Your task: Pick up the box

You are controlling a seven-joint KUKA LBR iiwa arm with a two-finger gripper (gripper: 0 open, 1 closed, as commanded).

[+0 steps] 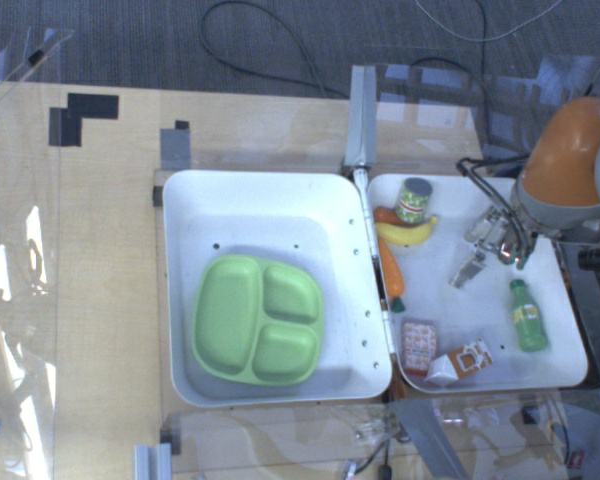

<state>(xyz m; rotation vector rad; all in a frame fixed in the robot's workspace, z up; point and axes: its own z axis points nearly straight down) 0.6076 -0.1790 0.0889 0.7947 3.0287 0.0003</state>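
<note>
A small flat box (418,345) with a red patterned face lies near the front left corner of the right bin (560,373). My gripper (474,252) hangs over the middle of that bin, up and to the right of the box and apart from it. Its fingers stand open with nothing between them. The grey arm with its orange band (570,163) comes in from the right.
A white and orange carton (461,361) lies right beside the box. A green bottle (527,315) lies to the right. A can (413,201), a banana (406,232) and a carrot (389,266) sit at the bin's back left. The left bin (180,268) holds a green divided plate (258,319).
</note>
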